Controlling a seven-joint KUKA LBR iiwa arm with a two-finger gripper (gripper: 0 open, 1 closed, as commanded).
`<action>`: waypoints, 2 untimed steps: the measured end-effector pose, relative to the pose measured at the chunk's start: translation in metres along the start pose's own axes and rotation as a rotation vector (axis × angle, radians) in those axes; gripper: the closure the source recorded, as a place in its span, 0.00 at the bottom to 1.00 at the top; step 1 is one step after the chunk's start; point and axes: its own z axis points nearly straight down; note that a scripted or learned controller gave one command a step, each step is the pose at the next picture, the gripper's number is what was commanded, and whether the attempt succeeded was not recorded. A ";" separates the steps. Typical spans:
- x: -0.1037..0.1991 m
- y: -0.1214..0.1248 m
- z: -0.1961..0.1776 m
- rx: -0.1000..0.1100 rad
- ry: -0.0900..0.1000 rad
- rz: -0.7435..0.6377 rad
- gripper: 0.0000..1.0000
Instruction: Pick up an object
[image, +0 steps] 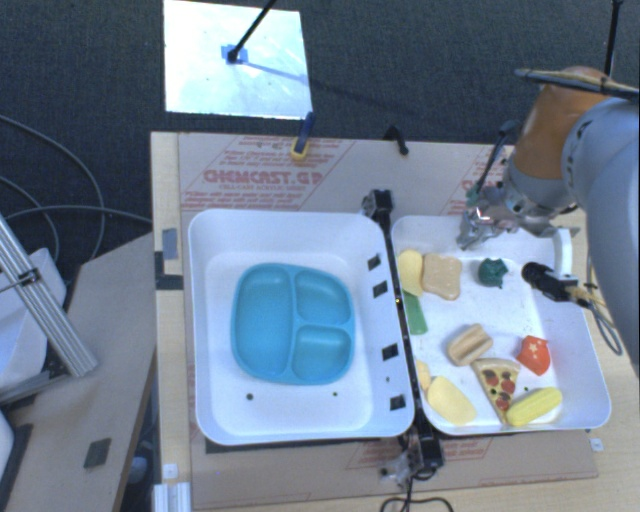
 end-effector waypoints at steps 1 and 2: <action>0.043 -0.057 0.045 -0.008 -0.006 0.003 1.00; 0.044 -0.005 0.041 0.001 0.001 0.000 1.00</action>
